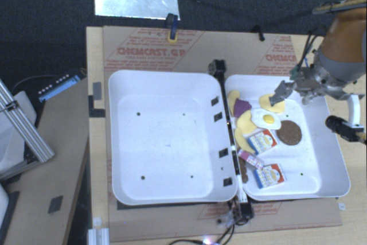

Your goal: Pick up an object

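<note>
gripper: over right bin's far edge, above yellow piece; finger state can't tell
fried egg: bin centre, beside brown patty

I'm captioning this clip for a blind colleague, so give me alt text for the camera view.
A grey arm's two-finger gripper hangs over the right white bin, above toy food: a fried egg, a round brown patty, a purple piece, yellow slices and two small printed packets. The left white bin sits beside it.

Toy foods — fried egg, brown patty, two small cartons — cluster in the right bin.
</note>
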You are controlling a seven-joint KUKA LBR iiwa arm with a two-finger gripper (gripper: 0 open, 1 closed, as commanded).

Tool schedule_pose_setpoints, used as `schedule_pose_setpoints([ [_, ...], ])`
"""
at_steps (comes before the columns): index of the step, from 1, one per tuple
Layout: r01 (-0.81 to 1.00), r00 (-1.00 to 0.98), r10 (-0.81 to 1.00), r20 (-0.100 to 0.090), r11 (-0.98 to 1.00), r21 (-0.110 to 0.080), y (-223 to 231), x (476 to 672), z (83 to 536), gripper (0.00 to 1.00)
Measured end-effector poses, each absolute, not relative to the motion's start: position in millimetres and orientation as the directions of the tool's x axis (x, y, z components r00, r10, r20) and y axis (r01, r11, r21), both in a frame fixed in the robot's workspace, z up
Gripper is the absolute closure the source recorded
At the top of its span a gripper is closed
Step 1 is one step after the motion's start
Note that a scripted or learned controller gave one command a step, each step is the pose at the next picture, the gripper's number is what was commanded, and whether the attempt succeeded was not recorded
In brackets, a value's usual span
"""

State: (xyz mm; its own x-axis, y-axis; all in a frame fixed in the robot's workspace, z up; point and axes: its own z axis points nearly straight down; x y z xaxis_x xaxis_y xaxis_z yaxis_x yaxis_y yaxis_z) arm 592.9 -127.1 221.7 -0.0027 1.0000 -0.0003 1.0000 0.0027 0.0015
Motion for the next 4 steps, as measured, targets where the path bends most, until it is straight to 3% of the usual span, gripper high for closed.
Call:
schedule_pose_setpoints([
  [1, 1.000, -0.007, 1.000, 0.001, 0.007, -0.002, -111.3, 632.6, 93.7, 0.00],
  [2, 1.000, -0.002, 1.000, -0.002, 0.002, 0.007, -148.0, 670.5, 85.3, 0.00],
  [3, 1.000, -0.007, 1.000, 0.001, 0.007, 0.002, -86.1, 622.0, 86.0, 0.00],
  [4, 1.000, -0.005, 1.000, 0.000, 0.005, 0.003, -108.5, 670.9, 87.4, 0.00],
])
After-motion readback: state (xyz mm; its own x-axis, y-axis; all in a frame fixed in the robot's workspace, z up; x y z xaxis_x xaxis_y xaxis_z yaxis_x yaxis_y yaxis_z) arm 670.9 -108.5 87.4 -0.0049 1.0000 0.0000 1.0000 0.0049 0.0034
